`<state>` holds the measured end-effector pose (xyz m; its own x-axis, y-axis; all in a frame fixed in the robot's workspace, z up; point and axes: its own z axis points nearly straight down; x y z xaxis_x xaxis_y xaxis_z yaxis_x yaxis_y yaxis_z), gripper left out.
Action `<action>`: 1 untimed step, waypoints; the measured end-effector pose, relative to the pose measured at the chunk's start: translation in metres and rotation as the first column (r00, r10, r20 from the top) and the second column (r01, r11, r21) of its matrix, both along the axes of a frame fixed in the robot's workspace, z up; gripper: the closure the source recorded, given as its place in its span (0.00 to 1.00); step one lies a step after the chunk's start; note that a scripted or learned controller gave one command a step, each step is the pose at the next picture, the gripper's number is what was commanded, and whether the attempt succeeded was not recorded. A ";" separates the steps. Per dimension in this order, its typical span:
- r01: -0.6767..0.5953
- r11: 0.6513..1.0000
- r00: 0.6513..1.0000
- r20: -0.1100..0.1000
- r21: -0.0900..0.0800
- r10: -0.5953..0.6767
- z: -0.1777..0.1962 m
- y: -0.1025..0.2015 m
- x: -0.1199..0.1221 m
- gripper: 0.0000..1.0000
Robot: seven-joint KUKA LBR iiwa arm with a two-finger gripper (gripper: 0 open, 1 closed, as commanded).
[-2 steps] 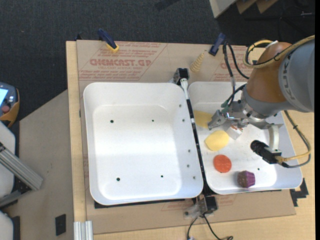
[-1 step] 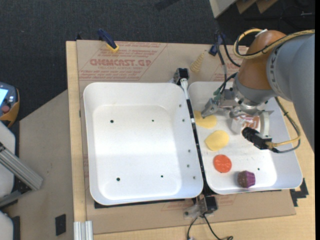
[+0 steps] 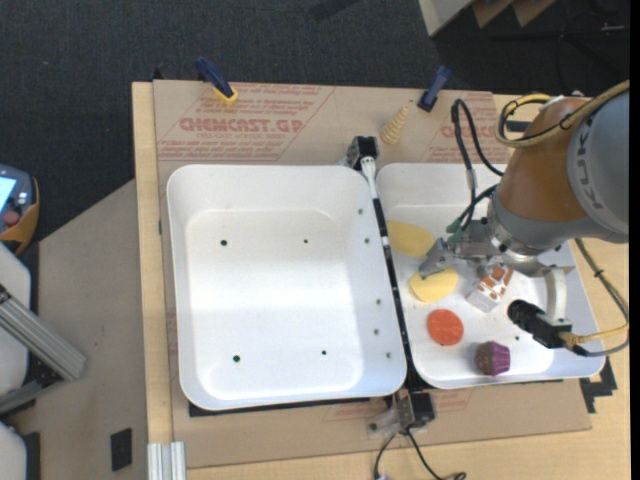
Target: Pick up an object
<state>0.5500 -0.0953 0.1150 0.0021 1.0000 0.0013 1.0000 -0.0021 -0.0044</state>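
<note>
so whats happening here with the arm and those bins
A robot arm reaches into the right bin, its hand down among the objects there. Just beside the hand lie two yellow pieces; an orange disc and a purple piece sit nearer the front. Nothing looks lifted yet. The left bin is untouched.

A robotics lab or test bench, seen from above. A brown board (image 3: 300, 118) printed with a maker's name is held down by blue clamps (image 3: 215, 78) at 12 o'clock. Two shallow white bins (image 3: 200, 193) sit side by side on it, joined by black clips (image 3: 362, 152). Cables (image 3: 465, 143) trail at 2 o'clock. Dark carpet (image 3: 150, 18) surrounds the bench.
</note>
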 end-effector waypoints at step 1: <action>-0.001 1.000 1.000 0.006 0.000 0.001 -0.030 0.002 -0.017 0.00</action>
